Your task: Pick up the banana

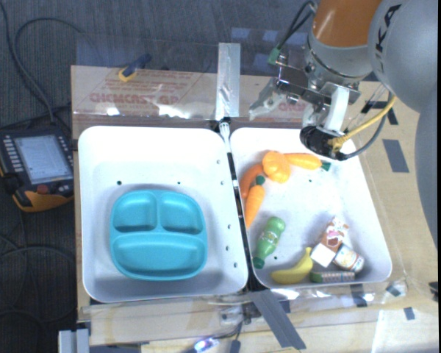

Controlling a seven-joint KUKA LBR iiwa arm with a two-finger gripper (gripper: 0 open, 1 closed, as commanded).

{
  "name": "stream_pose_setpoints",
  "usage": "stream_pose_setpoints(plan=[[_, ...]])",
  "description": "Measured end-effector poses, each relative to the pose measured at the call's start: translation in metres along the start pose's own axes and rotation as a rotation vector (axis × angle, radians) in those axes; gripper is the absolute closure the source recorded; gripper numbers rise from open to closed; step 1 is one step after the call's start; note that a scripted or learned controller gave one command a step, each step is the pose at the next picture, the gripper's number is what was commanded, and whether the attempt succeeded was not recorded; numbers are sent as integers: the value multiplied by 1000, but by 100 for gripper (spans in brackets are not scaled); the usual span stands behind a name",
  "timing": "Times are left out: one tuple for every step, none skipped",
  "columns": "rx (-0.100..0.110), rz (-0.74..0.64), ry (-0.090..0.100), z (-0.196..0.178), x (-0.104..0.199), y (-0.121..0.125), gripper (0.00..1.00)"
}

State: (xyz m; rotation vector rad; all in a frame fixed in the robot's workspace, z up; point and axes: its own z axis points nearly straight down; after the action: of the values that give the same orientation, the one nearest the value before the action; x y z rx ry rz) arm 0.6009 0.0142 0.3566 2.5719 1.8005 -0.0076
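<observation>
Gripper (279,94) hung over far edge of right bin (371,204); open or closed, could not tell. Banana (294,269) lay near bin's near wall, well apart from gripper.

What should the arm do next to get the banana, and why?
Probably move the gripper toward the front edge of the right bin: it hangs at the far rim, while the banana lies in front beside a green bottle.

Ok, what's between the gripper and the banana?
Camera view: an orange pepper and a carrot near the gripper, then bare bin floor; a green bottle sits beside the banana.
</observation>
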Motion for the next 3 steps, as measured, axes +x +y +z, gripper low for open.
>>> stream_pose_setpoints(plan=[[4, -239, 3, 129, 1, -66, 0], [4, -76, 2, 175, -28, -94, 0], [9, -78, 3, 167, -27, -95, 100]])
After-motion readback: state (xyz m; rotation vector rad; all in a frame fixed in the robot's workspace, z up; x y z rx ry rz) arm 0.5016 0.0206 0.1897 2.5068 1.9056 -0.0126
